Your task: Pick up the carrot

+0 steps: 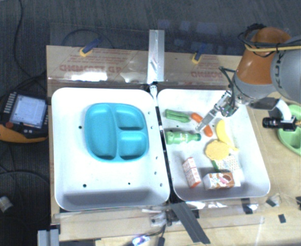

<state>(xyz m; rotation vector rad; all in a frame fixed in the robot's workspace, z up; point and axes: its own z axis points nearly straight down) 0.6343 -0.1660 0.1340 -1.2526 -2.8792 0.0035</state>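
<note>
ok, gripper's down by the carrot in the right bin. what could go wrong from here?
1. The carrot lies tight among the green bottle, the green pod and the banana; the gripper could nudge or grab a neighbour instead.
2. The carrot is small and partly hidden under the gripper, so a grasp may catch just its end and slip.
3. A push could slide it toward the bottle, spoiling a retry.
</note>
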